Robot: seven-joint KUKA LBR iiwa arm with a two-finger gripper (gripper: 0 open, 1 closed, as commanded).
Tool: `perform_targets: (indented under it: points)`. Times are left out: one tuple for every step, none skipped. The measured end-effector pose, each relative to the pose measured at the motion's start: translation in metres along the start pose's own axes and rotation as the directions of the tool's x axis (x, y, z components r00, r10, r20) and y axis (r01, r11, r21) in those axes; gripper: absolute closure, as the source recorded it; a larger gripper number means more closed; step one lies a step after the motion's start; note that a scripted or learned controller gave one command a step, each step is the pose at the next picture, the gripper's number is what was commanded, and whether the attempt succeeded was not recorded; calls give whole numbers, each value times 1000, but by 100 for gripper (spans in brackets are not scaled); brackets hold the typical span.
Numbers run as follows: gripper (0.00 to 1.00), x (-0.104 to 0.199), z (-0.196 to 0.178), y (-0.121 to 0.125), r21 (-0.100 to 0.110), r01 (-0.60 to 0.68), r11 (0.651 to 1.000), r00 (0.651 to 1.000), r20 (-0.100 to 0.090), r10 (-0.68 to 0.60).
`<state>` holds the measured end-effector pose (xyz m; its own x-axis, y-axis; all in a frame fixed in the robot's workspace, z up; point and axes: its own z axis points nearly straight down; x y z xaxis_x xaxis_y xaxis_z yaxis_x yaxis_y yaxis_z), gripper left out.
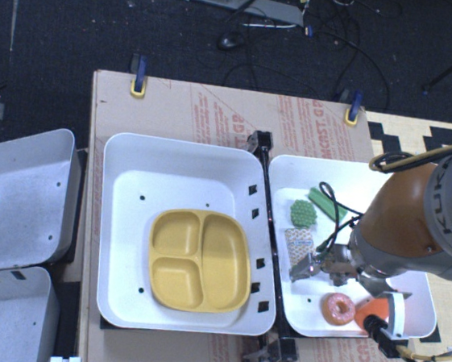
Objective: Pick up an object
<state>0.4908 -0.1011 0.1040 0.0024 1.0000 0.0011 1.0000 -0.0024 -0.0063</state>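
- Bench [186, 103]: brown board with red lettering, two clamps on its far edge, one blue-and-yellow [140, 77], one likewise [354, 106]
- Left bin [118, 204]: shallow, white; holds a yellow divided tray [199, 260] with three compartments, lying flat near the bin's middle
- Right bin [291, 175]: shallow, white, touching the left bin along a black divider strip [266, 221]
- Contents of right bin, far to near: green flat piece [318, 201], long axis running diagonally from far-left to near-right, partly crossed by a black cable; green knobbly ball [303, 214] just beside it; speckled grey-white rectangular item [298, 243], long axis roughly far-to-near, just below the ball; pink-orange ring, doughnut-like [339, 309], lying flat near the bin's front wall; orange item [373, 310] just right of the ring, partly hidden by the arm
- Arm [404, 221]: enters from the right, covering much of the right bin's right half
- Gripper [307, 268]: low over the right bin, between the speckled item and the ring, fingers pointing left toward the divider; how far apart they stand cannot be told, and nothing is seen between them
- Outside the bench: spare white bins [14, 192] at left on dark floor; cables and a metal bar at top
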Motion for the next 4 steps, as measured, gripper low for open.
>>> perform_targets:
  points:
    - [100,1,-13,1,-5,0,1000,1000,0,0]
    - [100,4,-75,1,-12,5,1000,1000,2,-5]
    - [100,4,-128,3,-13,6,1000,1000,3,-6]
    - [100,55,-137,23,-9,10,1000,1000,0,-10]
